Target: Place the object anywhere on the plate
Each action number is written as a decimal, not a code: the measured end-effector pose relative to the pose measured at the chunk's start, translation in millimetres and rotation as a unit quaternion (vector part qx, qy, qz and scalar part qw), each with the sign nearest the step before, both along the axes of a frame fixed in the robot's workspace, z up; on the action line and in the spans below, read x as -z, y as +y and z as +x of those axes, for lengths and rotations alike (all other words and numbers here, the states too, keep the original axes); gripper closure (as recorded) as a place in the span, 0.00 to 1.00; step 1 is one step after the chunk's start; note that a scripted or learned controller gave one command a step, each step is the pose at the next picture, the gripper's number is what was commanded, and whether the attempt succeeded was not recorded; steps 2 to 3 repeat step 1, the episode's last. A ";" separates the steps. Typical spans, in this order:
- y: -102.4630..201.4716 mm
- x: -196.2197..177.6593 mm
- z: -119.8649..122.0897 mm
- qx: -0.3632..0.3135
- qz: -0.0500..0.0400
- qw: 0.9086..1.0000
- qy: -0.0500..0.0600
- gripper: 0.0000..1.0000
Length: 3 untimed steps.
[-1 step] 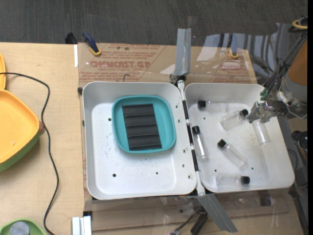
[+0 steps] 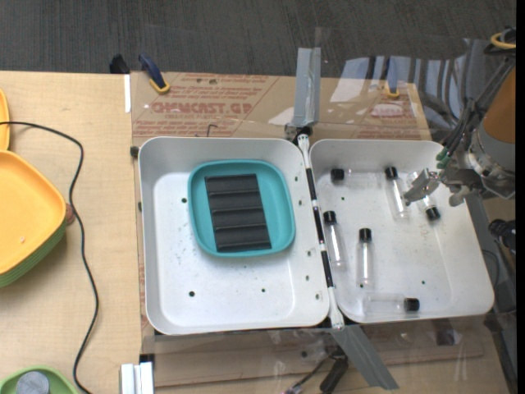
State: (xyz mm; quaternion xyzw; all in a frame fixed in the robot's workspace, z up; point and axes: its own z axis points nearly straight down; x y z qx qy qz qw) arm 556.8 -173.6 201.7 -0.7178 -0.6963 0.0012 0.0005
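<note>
The bench [image 2: 66, 121] carries two white bins side by side: the left bin [image 2: 164, 294] holds a teal plate [image 2: 199, 212] with a dark ribbed insert [image 2: 238, 212] at its middle, and the right bin [image 2: 459, 286] holds the clear tubes with black caps. The arm [image 2: 499, 130] reaches in at the right edge, and its gripper [image 2: 426, 183] hangs over the upper right part of the right bin, just beside two of the tubes. Whether the jaws are released or clenched I cannot tell; the metal parts blur together there and no tube is seen between them. As for progress, nothing lies on the plate apart from its insert, so the placing is not yet done; by my judgement the pick itself is still to be made or is only being tried, and the carry across to the left bin is all left to do. The likely object is the tube [image 2: 396, 191] nearest the gripper, lying flat in the upper right of the right bin; its long axis runs roughly up and down the view, cap toward the far rim. A second tube [image 2: 431, 210] sits close by, lower right of the first, too short in view to read its axis. Others lie well apart: one [image 2: 331, 235] along the left wall, one [image 2: 363, 257] beside it, both with caps toward the far side, one [image 2: 337, 174] near the upper left corner, and one [image 2: 394, 304] along the near rim, cap pointing right.
</note>
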 end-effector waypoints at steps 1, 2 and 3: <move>-42.0 -123.0 -32.8 0.001 -0.001 1.000 0.000 0.00; -42.0 -123.0 -32.8 0.001 -0.001 1.000 0.000 0.00; -42.0 -123.0 -32.8 0.001 -0.001 1.000 0.000 0.00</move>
